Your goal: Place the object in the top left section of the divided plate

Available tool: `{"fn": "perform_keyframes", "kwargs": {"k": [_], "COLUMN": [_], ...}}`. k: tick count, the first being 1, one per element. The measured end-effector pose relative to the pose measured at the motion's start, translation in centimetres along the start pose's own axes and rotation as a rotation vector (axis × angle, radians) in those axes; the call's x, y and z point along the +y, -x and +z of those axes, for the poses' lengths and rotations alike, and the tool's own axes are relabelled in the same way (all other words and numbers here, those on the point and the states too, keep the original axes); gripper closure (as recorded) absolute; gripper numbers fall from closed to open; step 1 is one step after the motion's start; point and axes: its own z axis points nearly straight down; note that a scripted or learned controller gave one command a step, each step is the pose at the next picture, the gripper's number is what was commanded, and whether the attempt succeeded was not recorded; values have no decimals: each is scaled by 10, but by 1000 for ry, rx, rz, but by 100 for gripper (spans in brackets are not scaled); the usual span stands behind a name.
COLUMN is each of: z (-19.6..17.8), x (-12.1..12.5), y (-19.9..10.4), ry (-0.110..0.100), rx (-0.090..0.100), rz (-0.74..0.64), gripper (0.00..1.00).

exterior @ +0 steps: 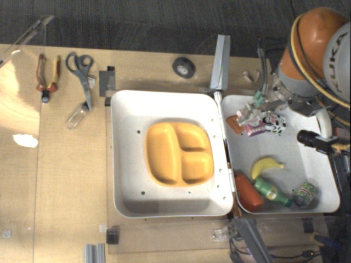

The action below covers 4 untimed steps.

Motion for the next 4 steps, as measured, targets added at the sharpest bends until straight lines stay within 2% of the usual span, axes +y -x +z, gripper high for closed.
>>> {"fn": "perform_keyframes", "kwargs": {"k": [1,2,3,4], "z": [51,50,38,50], "x": [6,6,9,-1], "y": [-45,-45,-45,-128], "ry": [0,1,9,1], "rx": [2,2,-1,3], "rz": [-395,-395,-397,-460], "gripper": [100,0,100,100]}}
